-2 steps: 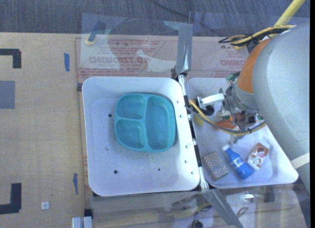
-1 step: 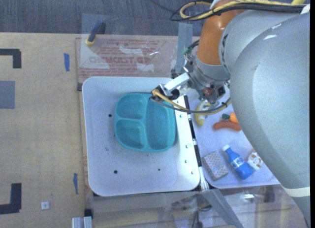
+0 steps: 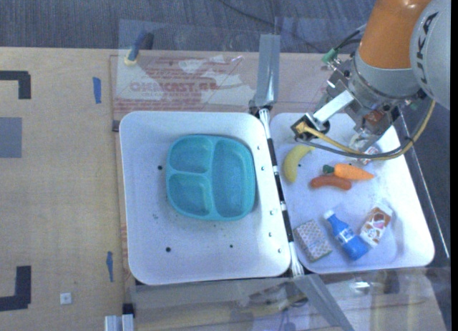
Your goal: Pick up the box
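Over the right bin's (image 3: 418, 247) far end hovers the gripper (image 3: 365, 133) (jaws' state I cannot tell); it should descend squarely over the box (image 3: 313, 239).

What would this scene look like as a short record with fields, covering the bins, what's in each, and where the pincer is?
left bin: holds a teal divided plate
right bin: holds banana, carrot, patterned box, blue bottle, small carton
box position: near front edge of right bin, just left of the blue bottle
pincer: over back of right bin, away from the box
box held: no
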Robot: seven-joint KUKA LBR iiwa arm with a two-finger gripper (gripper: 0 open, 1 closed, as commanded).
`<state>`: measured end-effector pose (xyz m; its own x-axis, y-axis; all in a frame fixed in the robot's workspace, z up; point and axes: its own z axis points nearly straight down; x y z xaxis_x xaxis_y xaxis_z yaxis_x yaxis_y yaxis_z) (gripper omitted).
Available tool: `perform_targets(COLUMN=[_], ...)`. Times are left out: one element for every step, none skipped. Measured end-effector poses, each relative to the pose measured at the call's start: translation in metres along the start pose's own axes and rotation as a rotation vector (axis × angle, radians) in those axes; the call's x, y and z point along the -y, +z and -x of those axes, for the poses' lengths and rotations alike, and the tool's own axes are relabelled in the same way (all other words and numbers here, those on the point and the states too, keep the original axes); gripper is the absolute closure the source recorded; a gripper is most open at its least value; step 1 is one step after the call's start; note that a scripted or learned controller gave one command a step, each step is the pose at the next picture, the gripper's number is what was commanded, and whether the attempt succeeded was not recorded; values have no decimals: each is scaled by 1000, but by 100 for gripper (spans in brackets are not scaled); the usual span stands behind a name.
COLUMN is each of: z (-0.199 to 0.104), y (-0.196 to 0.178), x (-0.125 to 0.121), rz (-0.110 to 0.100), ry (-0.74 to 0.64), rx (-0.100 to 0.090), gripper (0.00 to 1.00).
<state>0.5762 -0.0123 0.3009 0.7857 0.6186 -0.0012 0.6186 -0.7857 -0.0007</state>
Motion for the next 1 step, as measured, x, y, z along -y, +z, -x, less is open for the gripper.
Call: perform_targets(z=[107], y=[36], x=[22], rz=[-3], ry=[-95], rx=[1], gripper=[0])
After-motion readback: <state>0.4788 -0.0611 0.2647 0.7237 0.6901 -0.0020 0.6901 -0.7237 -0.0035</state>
